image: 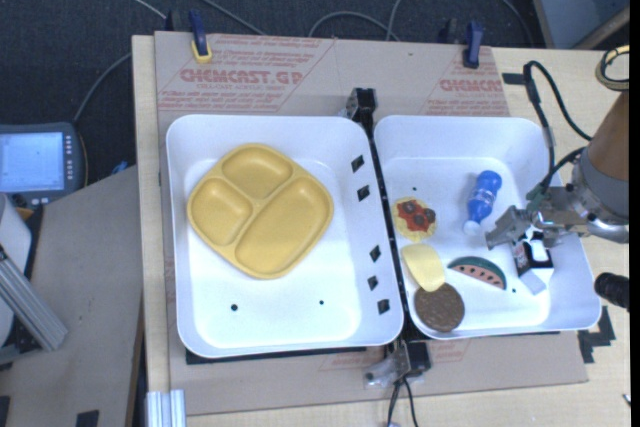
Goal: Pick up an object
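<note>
Watermelon slice (478,272) is my likeliest pick, lying flat on the floor of the right bin (455,128) toward its five o'clock, just at seven o'clock of my claw (527,237); it is a small toy wedge, red face with dark seeds and a green rind along its lower curve, thin and low, so it offers little height to pinch. I judge the step to be the approach, before any grasp; my claw hangs over the right bin's three o'clock side and nothing sits between its fingers; whether they are spread or pressed together I cannot tell, since grey metal and a black-and-white part blur together there. The next move calls for a short shift toward seven o'clock, then a straight descent with the fingers astride the narrow width of the wedge. Around it: a blue bottle (483,197) at eleven o'clock of my claw; a yellow piece (424,266) and a brown round cookie (439,308) at the bin's seven o'clock; a red-and-yellow toy (415,216), perhaps a pizza piece. The left bin (200,315) bears a yellow divided plate (260,210).
</note>
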Controlling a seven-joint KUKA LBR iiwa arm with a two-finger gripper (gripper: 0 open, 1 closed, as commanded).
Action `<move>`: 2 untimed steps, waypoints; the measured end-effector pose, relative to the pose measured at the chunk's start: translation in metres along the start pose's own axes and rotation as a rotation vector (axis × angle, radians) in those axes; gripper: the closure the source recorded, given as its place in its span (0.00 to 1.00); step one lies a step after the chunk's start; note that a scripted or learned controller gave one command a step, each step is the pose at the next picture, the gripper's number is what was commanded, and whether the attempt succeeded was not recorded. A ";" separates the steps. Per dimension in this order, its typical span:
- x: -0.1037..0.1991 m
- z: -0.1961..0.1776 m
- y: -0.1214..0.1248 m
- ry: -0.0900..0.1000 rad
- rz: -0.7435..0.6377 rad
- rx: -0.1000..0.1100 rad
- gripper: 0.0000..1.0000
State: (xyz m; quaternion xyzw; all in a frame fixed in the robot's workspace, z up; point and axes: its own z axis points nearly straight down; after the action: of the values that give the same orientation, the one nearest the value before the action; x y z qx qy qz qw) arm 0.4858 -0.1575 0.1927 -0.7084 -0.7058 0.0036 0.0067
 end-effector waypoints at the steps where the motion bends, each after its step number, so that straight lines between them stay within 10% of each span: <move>1: 0.000 -0.006 0.003 -0.003 -0.004 -0.013 0.00; 2: 0.005 0.055 0.007 -0.001 -0.004 -0.007 0.00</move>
State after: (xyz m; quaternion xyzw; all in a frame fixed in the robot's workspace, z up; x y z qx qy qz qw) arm 0.4924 -0.1519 0.1372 -0.7069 -0.7073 0.0013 0.0039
